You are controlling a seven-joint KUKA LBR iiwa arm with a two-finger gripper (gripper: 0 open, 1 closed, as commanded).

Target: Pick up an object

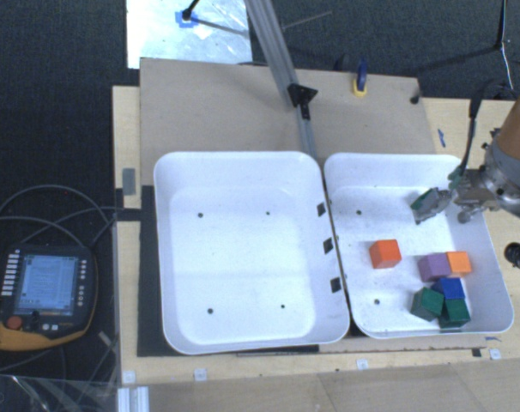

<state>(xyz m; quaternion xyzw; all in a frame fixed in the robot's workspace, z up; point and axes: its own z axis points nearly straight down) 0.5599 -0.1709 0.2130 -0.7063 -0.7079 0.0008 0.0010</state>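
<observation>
With a green block [428, 202] seen clamped between the fingers of the gripper [433, 204] above the right bin [500, 316], far from the orange cube [384, 253], it could be dropped if gripped off-centre.

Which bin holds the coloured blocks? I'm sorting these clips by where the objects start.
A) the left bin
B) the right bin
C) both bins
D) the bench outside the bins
B: the orange block, purple block, blue block and green blocks all lie in the right bin, toward its near right corner.
</observation>
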